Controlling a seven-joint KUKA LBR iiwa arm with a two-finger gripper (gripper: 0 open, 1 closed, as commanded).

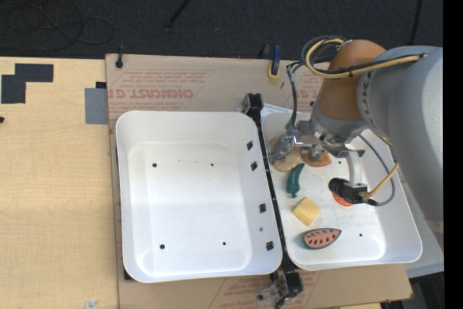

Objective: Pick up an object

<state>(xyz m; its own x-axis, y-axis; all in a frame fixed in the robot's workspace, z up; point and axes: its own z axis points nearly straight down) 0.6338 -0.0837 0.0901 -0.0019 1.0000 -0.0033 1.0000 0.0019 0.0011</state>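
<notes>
Yellow block (306, 210): small foam-like cube in the right bin (394, 246), near its left wall; probably light, slightly soft; take it across flat sides.
Green piece (294, 179): just above it, curved, likely slippery.
Gripper (304, 145): low at bin's upper-left corner; jaws' state cannot be told.

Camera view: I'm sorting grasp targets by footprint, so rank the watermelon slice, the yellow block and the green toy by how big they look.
1. watermelon slice, widest.
2. and 3. green toy and yellow block look too alike to rank: the toy is longer but thin, the block shorter but fuller.
</notes>
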